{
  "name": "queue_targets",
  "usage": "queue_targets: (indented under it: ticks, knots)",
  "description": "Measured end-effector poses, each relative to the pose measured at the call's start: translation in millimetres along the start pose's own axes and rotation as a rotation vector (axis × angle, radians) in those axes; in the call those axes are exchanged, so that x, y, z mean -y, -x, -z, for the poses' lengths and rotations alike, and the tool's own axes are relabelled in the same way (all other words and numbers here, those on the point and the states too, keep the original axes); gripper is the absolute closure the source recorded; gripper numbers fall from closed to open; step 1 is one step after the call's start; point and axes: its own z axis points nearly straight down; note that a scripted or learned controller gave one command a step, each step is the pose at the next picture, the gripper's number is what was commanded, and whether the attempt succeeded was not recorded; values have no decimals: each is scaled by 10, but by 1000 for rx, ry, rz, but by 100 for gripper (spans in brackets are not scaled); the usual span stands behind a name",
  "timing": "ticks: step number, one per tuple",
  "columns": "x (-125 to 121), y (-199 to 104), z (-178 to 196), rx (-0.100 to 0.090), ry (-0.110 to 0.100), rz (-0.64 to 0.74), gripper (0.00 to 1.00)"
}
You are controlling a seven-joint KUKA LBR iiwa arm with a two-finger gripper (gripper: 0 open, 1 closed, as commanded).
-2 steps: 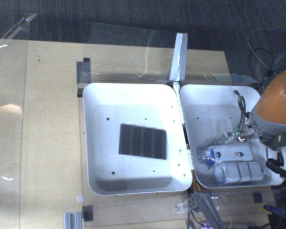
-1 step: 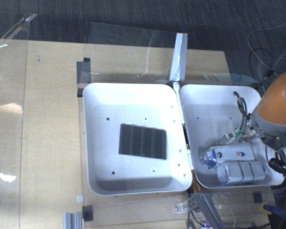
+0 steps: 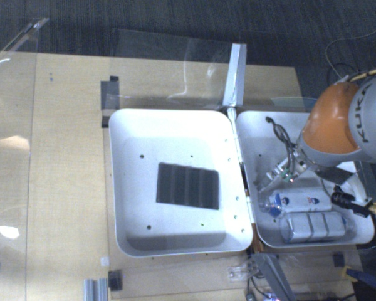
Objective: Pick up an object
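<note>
The arm reaches into the right bin from the right, its orange band over the bin's middle. My gripper points down and to the left, low over the bin floor near its left wall. Just below it lies a small clear bottle with a blue cap, on its side. A grey ribbed plastic container rests along the bin's front wall. Whether the gripper touches the bottle is unclear. A dark ribbed rectangular pad lies flat in the middle of the left bin.
The two white bins sit side by side on a wooden bench, split by a thin rim. A metal post stands behind that rim. Black cables trail from the wrist over the right bin's right side.
</note>
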Motion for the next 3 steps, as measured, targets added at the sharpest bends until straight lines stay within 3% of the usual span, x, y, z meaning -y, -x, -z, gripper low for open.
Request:
queue_targets:
  ticks: [1, 2, 3]
  knots:
    - [-545, 226, -29, -4, -6, -412, 0]
    - [-16, -145, 784, -5, -9, -317, 0]
    - [274, -254, 1365, -7, -13, -363, 0]
